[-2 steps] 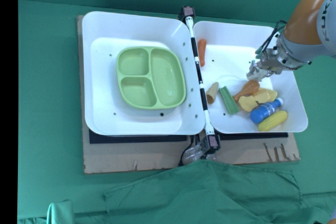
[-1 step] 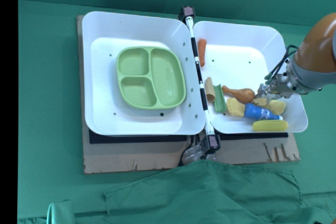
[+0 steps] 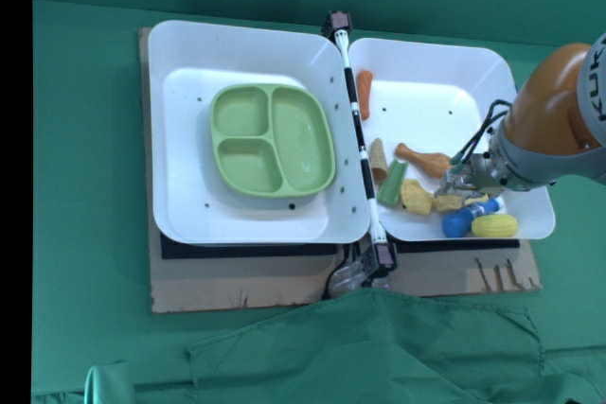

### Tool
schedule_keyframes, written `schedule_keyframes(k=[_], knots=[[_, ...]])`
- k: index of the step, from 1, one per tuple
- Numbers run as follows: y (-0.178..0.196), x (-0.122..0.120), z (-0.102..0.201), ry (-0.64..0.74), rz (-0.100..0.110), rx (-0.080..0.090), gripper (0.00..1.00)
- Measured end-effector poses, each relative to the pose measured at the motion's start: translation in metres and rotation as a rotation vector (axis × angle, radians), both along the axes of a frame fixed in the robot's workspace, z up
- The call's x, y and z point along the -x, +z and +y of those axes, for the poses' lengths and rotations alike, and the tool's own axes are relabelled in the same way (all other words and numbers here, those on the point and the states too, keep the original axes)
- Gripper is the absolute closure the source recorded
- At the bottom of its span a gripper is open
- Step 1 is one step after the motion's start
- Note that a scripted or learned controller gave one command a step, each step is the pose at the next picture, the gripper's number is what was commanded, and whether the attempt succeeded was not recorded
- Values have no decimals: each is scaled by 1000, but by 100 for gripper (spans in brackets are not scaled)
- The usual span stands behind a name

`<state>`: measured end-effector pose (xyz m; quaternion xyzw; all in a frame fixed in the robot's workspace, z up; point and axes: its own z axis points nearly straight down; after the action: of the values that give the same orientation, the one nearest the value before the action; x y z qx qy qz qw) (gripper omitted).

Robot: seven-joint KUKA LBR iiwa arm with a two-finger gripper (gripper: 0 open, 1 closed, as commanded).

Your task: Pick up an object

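Gripper [image 3: 461, 187] is down low in the right bin [image 3: 426, 71], right over a tan toy piece [image 3: 448, 201] beside the blue bottle [image 3: 467, 219] and yellow corn [image 3: 494, 225], though I can't tell how it's set around it

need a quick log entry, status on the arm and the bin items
Gripper low in right bin, over toy cluster. Nothing seen held. Blue bottle, yellow corn crowd close.

Toys crowd my hand [image 3: 461, 187]: a drumstick [image 3: 423, 160] to its left, a blue bottle [image 3: 468, 219] and corn [image 3: 494, 225] below. Bare bin floor [image 3: 426, 109] lies beyond.
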<state>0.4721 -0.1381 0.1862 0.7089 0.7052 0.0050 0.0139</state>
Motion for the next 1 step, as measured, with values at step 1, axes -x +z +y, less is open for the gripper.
schedule_keyframes(k=[1], knots=[[0, -1, 0, 0, 1, -3, 0]])
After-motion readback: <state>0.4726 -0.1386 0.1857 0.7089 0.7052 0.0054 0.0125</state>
